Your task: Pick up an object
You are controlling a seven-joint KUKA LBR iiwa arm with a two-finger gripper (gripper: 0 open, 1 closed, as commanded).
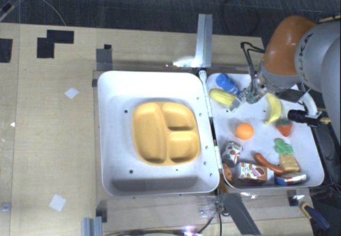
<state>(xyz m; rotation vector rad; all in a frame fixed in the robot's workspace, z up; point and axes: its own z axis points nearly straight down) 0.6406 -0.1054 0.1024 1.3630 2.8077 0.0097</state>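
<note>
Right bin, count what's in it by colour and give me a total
Yellow: 2, corn-like piece and banana
Blue: 1
Orange: 2, ball and carrot-like piece
Green: 1
Red sausage: 1
Tan: 1
Printed packs: 2
Total: 10

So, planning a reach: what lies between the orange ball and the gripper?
In the camera view, bare white bin floor separates the orange ball from the gripper.

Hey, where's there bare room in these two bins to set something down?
Left bin: bare white floor all around the yellow divided tray, widest along the near and left walls. Right bin: crowded; one small gap between the orange ball and the green toy.
</note>
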